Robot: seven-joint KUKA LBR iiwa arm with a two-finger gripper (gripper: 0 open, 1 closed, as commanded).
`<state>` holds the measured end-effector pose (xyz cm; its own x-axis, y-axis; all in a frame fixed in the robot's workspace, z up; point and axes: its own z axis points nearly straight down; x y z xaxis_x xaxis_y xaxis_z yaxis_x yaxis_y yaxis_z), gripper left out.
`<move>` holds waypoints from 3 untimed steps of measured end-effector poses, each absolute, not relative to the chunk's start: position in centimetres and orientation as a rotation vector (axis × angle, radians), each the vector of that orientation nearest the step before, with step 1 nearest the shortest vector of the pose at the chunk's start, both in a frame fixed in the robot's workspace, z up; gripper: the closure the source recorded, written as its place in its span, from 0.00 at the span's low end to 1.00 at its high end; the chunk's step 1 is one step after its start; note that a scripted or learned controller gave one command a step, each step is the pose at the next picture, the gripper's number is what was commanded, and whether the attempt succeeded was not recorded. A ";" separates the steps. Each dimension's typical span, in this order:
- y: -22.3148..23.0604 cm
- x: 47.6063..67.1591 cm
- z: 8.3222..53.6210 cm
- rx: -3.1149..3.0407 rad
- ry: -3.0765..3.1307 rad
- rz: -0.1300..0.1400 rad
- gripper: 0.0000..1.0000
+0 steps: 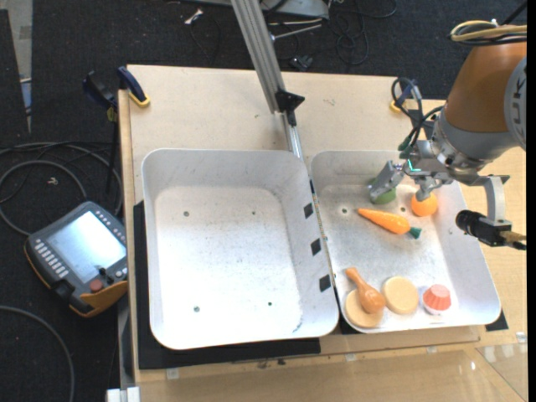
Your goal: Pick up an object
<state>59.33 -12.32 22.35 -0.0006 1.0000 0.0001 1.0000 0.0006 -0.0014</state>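
My gripper (pixel 408 181) hangs over the back of the right bin (pixel 473 262), open, with nothing between its fingers. One grey finger (pixel 386 177) sits just above a small green item (pixel 383 196); the other finger is close over a round orange fruit (pixel 425 205). An orange carrot (pixel 385 220) with a green tip lies just in front of the gripper. Along the bin's front edge lie a tan drumstick (pixel 363 291), a pale round biscuit (pixel 401 295) and a pink cupcake (pixel 436 298).
The left bin (pixel 222 241) lies beside the right one, with a divider carrying black clips (pixel 316 245) between them. A slanted metal pole (pixel 264 53) rises behind the bins. A teach pendant (pixel 79 258) rests on the floor at the left.
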 end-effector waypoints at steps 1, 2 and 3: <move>-12.2 59.0 18.0 -2.219 -2.218 0.005 0.00; -12.3 58.7 11.6 -2.219 -2.216 0.006 0.00; -12.2 58.7 9.4 -2.221 -2.220 0.002 0.00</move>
